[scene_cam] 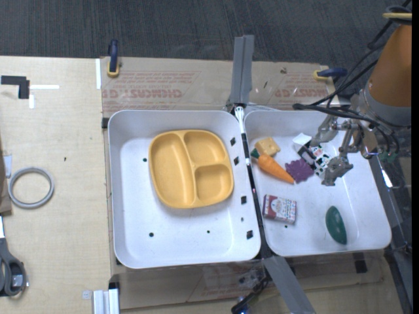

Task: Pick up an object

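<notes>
My gripper (331, 152) hangs low over the right bin (366, 237), near its upper right part. It is open, and nothing shows between its fingers (336, 170). Just left of it lies a small black-and-white toy (313, 156), close to the fingers but not gripped. A purple grape bunch (298, 170) and an orange carrot (273, 168) lie further left. A tan bread piece (266, 147) sits above the carrot. A red box (279, 209) and a dark green oval object (336, 224) lie toward the bin's front.
The left bin (131, 227) holds a yellow divided plate (191, 168). A grey divider (242, 70) runs between the bins. On the bench at far left lie a grey ring (29, 187) and scissors (12, 273). Cables trail from the arm (391, 64) at the right.
</notes>
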`<state>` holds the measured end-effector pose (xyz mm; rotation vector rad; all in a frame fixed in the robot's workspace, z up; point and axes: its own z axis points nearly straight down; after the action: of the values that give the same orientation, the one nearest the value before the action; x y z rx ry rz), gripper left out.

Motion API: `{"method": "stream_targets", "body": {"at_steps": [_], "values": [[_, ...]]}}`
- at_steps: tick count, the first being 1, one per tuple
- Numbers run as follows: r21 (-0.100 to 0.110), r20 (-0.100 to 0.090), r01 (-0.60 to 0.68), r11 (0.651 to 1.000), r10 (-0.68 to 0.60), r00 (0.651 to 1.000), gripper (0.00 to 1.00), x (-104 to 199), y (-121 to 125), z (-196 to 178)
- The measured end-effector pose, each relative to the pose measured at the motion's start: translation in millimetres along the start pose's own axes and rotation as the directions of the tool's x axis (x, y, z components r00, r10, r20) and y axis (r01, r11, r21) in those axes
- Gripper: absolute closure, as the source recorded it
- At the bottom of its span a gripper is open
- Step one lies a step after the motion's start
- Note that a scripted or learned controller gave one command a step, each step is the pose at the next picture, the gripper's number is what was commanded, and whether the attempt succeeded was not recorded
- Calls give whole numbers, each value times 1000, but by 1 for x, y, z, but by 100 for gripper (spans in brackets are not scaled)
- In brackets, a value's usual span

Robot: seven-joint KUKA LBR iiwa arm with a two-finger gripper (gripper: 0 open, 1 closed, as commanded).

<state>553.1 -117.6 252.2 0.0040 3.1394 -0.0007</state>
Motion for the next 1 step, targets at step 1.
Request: {"method": "stream_targets", "body": {"at_steps": [1], "values": [[0, 2, -388, 922, 388, 922, 0, -29, -9, 159]]}}
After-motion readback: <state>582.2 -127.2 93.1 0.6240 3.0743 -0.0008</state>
